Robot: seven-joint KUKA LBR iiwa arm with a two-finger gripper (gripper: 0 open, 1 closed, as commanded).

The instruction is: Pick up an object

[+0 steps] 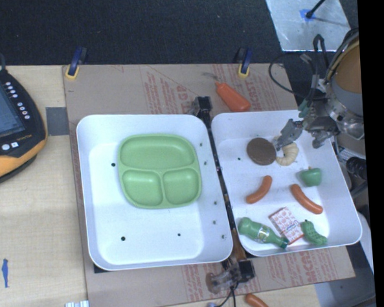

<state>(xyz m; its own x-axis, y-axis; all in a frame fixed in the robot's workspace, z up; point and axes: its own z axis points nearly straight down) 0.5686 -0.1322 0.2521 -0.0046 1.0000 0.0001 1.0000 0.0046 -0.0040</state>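
Brown disc (262,151) just beside tool (303,134)

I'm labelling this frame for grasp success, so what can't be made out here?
- Gripper: the camera view is too small and slanted to show how the jaws stand.
- Pale ring-shaped piece: partly covered by the gripper and the brown disc.
- Orange item below the bins: cut off by the bottom edge.

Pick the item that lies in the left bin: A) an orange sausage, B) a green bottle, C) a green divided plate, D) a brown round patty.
C: the green divided plate sits alone in the left bin, while the bottle, patty and sausages lie in the right bin.
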